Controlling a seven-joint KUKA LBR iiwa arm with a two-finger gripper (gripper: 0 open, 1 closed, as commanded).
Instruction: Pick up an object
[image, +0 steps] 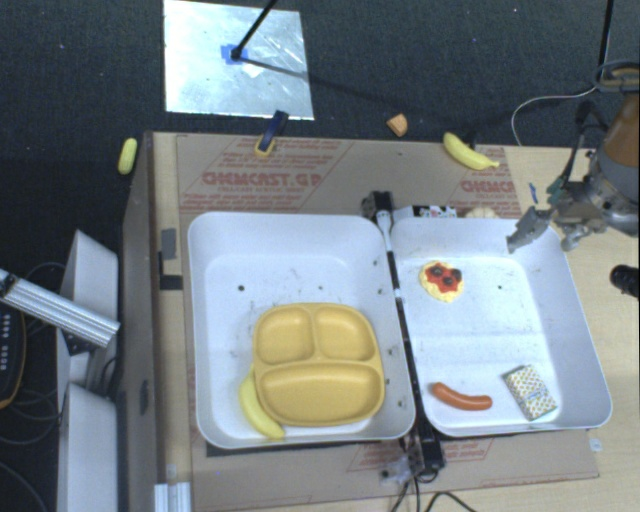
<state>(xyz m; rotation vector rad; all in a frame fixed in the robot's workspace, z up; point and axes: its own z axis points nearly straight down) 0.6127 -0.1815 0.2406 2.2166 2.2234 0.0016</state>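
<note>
The tabletop (330, 165) carries a brown printed sheet, and on it sit two shallow white bins side by side. The left bin (215, 260) holds a yellow divided plate (318, 362) with three compartments, lying flat toward the near edge. A yellow banana (258, 410) rests against the plate's near-left corner, touching its rim.

The right bin (560, 300) holds three smaller things, well apart from one another. A round yellow piece with a red and dark top (442, 280) — it looks like a toy pizza or tart — lies near the far-left part of the bin. A reddish sausage (461, 398) lies along the near side, and just to its right, near the front-right corner, sits a small patterned box (530, 391), tilted.

The arm comes in at the upper right, and its end effector (545, 228) hangs over the far-right rim of the right bin — its fingers look spread and released, with nothing between them. It is well apart from all three things in that bin.

A second banana (468, 152) lies on the brown sheet beyond the right bin. On the dark floor beyond the tabletop lie a small orange piece (398, 125) and a small yellow piece (127, 155), by the far-left corner.
</note>
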